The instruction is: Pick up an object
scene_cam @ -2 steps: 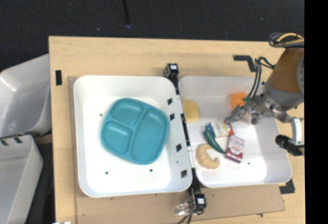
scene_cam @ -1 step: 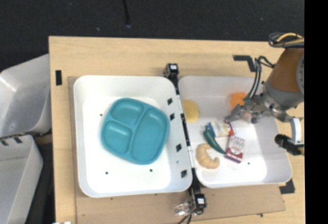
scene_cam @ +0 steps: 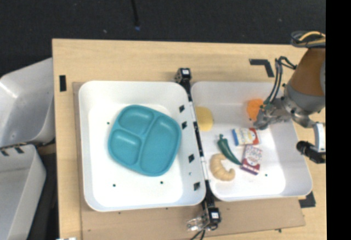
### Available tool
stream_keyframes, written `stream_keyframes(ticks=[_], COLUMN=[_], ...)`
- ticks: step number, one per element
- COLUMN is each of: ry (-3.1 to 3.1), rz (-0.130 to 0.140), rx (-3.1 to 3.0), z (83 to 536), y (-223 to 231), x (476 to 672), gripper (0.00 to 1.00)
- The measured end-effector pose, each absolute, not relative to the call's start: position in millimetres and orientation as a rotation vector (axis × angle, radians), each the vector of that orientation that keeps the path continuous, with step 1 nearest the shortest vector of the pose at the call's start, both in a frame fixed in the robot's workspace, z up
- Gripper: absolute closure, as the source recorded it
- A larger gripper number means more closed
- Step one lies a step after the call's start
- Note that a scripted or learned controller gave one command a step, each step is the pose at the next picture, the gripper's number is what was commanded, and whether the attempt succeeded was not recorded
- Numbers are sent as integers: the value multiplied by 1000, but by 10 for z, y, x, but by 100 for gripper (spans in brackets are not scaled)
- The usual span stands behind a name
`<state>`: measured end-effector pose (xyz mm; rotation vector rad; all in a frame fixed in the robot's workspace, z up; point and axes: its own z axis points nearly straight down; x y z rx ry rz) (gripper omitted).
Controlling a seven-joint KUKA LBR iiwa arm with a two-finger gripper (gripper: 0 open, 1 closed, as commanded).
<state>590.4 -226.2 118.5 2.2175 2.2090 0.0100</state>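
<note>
Arm reaching in from right, tool hanging low inside right bin, just beside orange object near bin's back

Finger state: cannot tell (dark, blurred against white)

Nothing showing as lifted; pick looking not yet done, grasp and raise both remaining

Candidates all lying in right bin: yellow piece by divider, green pepper, croissant, small packets near tool

Left bin carrying teal divided plate, untouched

Counter around bins sitting bare-wood
</note>
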Motion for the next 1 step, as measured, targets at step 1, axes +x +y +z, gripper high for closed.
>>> stream_keyframes(ticks=[1], ry=[2220], rz=[3], rx=[2214], z=[1657], y=[-2213], x=[5959], gripper=[100])
